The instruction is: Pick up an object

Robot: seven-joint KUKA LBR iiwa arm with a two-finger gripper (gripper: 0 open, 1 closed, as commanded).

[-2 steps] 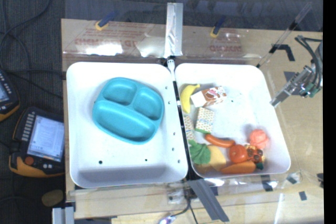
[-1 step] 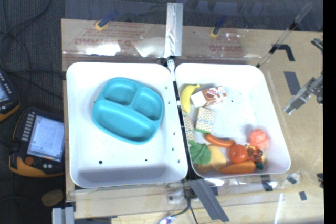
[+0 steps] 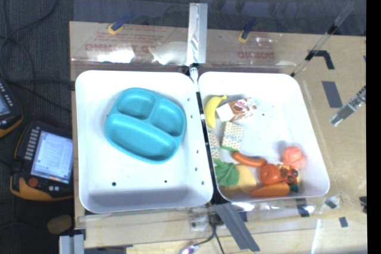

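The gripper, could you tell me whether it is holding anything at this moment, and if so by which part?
Nothing can be seen held. The toy food, including the banana and the tomato, lies loose in the right bin, and the blue plate rests in the left bin.

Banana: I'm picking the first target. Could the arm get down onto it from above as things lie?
Probably yes. The banana lies uncovered on top, at the right bin's far left. The bin wall and a small carton crowd its sides, so room for the jaws looks tight.
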